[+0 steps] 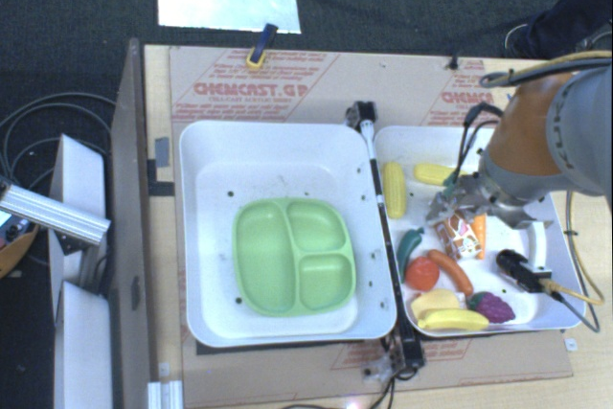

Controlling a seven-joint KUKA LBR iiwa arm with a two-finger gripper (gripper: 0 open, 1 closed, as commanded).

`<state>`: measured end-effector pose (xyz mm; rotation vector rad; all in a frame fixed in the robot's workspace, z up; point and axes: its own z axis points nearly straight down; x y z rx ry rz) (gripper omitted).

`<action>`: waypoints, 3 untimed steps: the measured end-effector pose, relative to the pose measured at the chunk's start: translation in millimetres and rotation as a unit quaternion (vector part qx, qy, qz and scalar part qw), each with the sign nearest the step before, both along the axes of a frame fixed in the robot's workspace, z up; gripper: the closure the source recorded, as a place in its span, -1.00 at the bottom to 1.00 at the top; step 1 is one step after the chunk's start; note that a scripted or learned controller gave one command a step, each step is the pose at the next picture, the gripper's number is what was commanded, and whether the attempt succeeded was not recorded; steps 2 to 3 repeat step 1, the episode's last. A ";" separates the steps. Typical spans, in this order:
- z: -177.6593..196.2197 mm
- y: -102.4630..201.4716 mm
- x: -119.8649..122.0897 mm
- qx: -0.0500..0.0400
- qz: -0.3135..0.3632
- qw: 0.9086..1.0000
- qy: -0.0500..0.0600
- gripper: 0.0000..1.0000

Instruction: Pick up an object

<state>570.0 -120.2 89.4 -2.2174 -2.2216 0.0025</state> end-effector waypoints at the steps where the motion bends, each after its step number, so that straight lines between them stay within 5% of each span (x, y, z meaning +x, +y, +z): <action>1: 97.1 99.1 16.6 0.002 0.007 1.000 -0.005 1.00; 3: 97.1 99.1 16.6 0.002 0.007 1.000 -0.005 1.00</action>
